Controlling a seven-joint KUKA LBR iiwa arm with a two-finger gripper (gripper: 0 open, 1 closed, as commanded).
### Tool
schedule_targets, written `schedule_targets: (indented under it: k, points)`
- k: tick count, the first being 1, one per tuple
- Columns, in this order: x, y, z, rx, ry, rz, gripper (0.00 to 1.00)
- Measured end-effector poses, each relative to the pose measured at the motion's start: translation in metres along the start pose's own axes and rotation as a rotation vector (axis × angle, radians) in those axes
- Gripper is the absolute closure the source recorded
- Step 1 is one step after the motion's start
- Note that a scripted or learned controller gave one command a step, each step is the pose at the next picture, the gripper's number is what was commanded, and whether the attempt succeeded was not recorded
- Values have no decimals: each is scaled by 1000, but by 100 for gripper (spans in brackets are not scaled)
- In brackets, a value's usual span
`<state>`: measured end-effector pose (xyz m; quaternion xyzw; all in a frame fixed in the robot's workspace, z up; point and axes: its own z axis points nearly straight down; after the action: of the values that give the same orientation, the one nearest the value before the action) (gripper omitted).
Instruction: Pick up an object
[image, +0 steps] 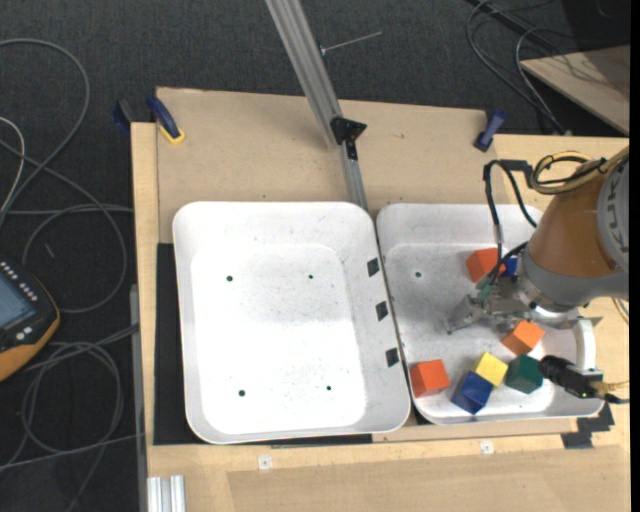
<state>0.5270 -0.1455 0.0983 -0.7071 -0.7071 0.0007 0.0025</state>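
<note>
- The step in hand looks like the approach to a grasp: the arm (575, 250) reaches in from the right over the right bin (400, 225), and the fingers (478, 310) hang low above its floor, with no block between them as far as can be seen.
- State of the fingers: they seem spread, two grey prongs splaying down and to the left (the tips blur against the speckled floor, so this is a judgement, not a certainty).
- Candidate objects, placed from the fingers:
  - an orange block (482, 264) just above them, near the wrist, with a blue piece (509, 266) beside it, partly hidden;
  - a second orange block (523, 338) just to their lower right, close under the wrist;
  - a yellow block (490, 367) and a dark green block (523, 374) further below;
  - a blue block (470, 392) below those, touching or nearly touching the yellow one;
  - a red-orange block (430, 376) down and to the left, standing apart from the rest.
- The left bin (185, 230) lies well to the left of the fingers on the desk (250, 130).
- Next move, as I judge it: centre the fingers over one block, descend, press together on it, then lift. The lone red-orange block offers the cleanest grip; the clustered ones risk being nudged.
- Arm pose: the orange band and grey wrist sit over the bin's right side, wrist pointing down, cables looping above it.
</note>
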Motion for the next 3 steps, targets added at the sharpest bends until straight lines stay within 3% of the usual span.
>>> schedule_targets:
  k: [1, 3]
  points:
    - [0, 1, -12, -5, -1, 0, 100]
    - [4, 8, -117, -13, -4, -3, 100]
